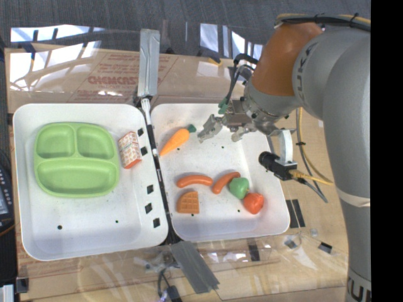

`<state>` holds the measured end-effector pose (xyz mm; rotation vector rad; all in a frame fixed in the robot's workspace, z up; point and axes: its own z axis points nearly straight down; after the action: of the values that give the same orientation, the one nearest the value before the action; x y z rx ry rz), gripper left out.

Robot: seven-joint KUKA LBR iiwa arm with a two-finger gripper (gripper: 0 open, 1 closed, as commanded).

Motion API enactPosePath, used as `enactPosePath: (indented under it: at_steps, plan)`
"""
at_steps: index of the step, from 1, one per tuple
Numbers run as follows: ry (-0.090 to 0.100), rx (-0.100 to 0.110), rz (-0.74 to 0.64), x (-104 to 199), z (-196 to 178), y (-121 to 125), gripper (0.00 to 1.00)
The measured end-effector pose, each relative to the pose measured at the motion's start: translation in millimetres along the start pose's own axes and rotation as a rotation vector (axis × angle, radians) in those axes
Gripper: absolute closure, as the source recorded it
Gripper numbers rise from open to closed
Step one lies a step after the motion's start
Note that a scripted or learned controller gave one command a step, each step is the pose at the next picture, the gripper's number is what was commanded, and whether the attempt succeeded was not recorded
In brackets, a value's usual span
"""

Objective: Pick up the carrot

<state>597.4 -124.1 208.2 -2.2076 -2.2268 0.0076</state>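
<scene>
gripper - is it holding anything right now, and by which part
Nothing is held. The gripper hangs open over the right bin, with the carrot lying apart, off to its side.

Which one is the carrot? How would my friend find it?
Look in the right white bin, near its top left corner. The carrot lies there, slanted, just left of the claw. It's the long orange cone with a green tip, unlike the curved sausages below.

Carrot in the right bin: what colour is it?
Orange with a green top, camera view.
</scene>
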Motion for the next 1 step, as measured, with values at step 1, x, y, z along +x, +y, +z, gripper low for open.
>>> enactPosePath:
  at_steps: [1]
  plan:
    - [-0.003, -0.004, 0.113, 18.1, 113.6, 37.6, 0.00]
